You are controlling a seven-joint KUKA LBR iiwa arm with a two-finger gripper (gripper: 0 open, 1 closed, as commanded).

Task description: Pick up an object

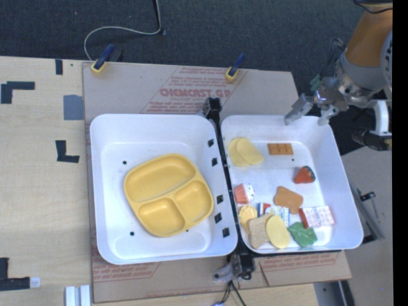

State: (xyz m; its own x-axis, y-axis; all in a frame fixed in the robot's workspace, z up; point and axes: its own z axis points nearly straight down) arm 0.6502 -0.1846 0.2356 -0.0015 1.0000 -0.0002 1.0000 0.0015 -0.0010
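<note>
the right bin [336,171] holds a heap of small toy foods. there are two pale yellow round slices [245,152] near its top left, and a small orange cracker [280,149] just beside them. a red strawberry [305,174] lies near the right wall. lower down are a brown piece [288,198], a slice of bread [258,230], a yellow oval piece [277,231], a green piece [303,235] and a red and white packet [317,217]. the print on the packet is too small to read.

the claw [308,110] hangs over the top right corner of that bin, above its rim. its two fingers are spread apart and nothing is between them. the arm [368,43] comes in from the right, with an orange band on it.

the left bin [102,190] holds one yellow tray [167,194] with three parts. nothing lies in the tray.

both bins sit on a brown cardboard sheet [127,88] on the worktop [38,203]. the cardboard has faint red writing above the bins, but i cannot read it for sure. two clamps with blue handles [102,59] pinch its top edge.
</note>
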